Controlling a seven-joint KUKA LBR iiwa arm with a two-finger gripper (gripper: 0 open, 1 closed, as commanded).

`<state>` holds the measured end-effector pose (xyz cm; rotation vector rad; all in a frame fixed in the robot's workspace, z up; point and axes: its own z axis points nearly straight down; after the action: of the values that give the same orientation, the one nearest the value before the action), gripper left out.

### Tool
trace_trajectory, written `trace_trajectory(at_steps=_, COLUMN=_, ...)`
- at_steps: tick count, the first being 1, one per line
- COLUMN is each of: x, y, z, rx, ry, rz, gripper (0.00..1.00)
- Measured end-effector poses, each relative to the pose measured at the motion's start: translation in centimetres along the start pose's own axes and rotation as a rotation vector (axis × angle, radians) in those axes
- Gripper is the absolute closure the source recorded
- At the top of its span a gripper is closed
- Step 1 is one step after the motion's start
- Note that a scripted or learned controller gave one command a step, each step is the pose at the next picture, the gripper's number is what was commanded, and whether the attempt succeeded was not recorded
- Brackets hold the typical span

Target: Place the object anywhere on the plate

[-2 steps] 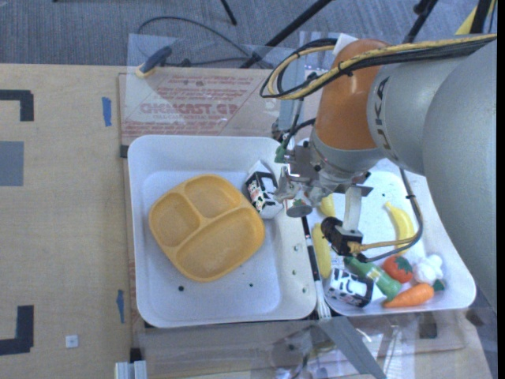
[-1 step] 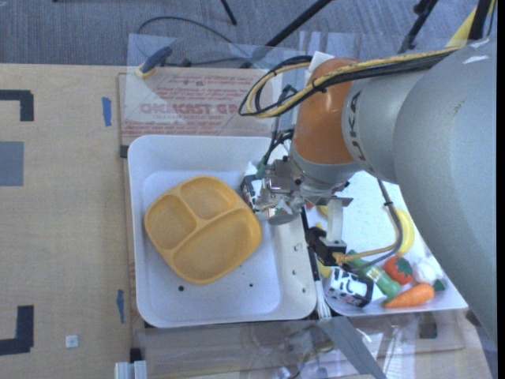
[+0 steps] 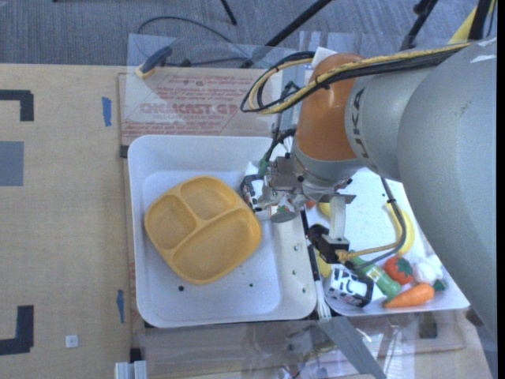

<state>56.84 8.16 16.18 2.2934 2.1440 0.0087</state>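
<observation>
My wrist hides my fingers (image 3: 264,196), so I cannot tell if they grip anything. The yellow plate (image 3: 203,227) lies just left of them, white bin (image 3: 150,290) floor bare around it.

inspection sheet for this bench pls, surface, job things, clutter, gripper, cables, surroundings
surface: two shallow white bins side by side, left bin, right bin, on a tan bench.
job's things: yellow divided plate in the left bin, nothing on it.
clutter: toy carrot, red toy, black-and-white item, all in the right bin's near corner.
gripper: gripper beside the plate's right edge; finger state unclear.
cables: yellow and black cables looping over the arm.
surroundings: blue tape marks, grey floor.
</observation>
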Motion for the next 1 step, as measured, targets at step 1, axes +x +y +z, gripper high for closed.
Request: trace_trajectory(at_steps=1, x=4.23, y=1.77, z=-9.77, rx=0.006, ry=-0.004, rz=0.041, gripper=1.00)
